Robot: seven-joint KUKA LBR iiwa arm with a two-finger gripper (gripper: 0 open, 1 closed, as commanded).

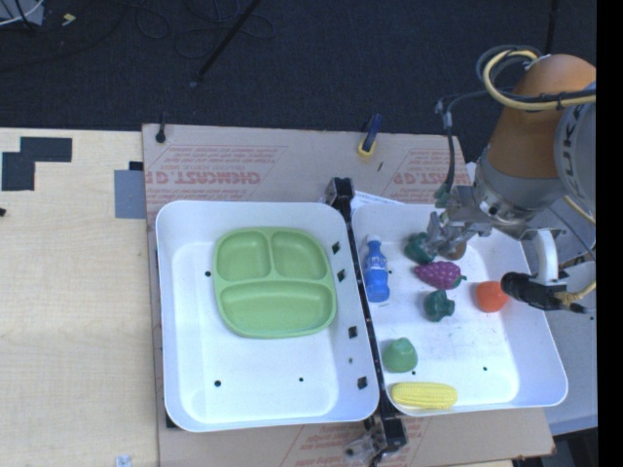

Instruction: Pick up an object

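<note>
So the gripper (440, 244) is down in the right bin (531, 382), hovering right over the purple grapes (440, 274) and next to a dark green veggie (420, 249). Can't tell whether it's open or has hold of anything. Nearby sit a blue bottle (376, 270), an orange ball (492, 296), corn (423, 395). The left bin (185, 358) has a green divided plate (274, 282).

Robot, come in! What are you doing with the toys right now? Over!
Gripper low in the right bin, jaws' state unclear. Right over the purple grapes, dark green toy beside it. Nothing seen held. Blue bottle and orange ball close by.
</note>
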